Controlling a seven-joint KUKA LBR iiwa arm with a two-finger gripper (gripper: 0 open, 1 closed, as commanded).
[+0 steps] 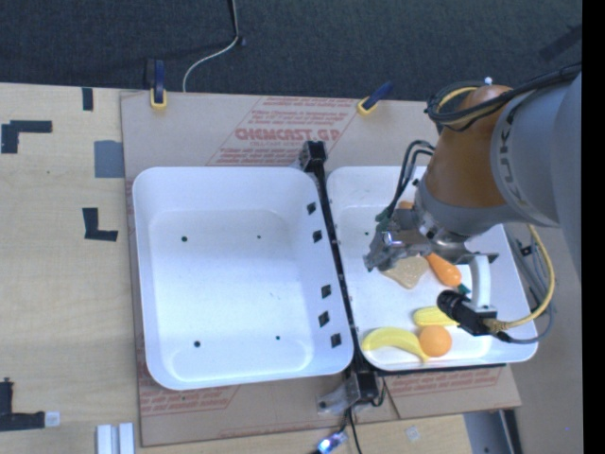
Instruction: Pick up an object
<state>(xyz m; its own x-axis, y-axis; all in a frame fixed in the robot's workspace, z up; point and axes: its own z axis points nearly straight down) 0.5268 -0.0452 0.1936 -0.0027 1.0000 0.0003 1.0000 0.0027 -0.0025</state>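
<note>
The claw point(389, 253) is hanging low in the right bin point(354, 192), just beside a tan piece point(409, 273) near the bin's middle, its grip state indeterminable, so the pick is appearing unfinished: 1 object remains to be secured and lifted.

Even, fairly bright overhead light is falling across the scene. The two white bins point(227, 282) are glowing pale with a faint bluish cast, without harsh glare. The arm point(492, 159) is casting a soft shadow onto the right bin's floor. Detail is looking slightly soft and grainy, especially around small objects.
</note>
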